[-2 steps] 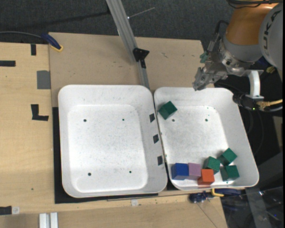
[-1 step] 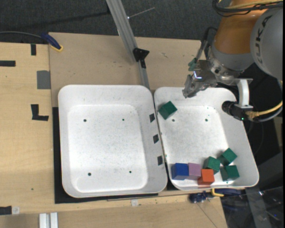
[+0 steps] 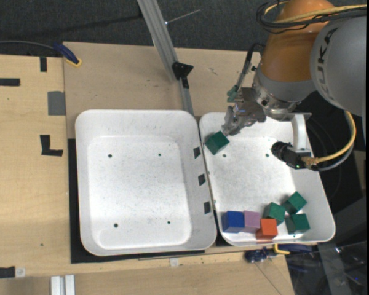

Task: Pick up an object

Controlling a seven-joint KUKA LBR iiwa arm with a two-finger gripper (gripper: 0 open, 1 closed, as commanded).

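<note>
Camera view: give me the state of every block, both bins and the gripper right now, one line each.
gripper: over the right bin's far left corner, just above the lone green block.
lone green block: tilted, apart from the others.
block cluster: blue, purple, orange and three green, bunched at the near edge.
right bin: holds all the blocks.
left bin: bare floor showing.
</note>
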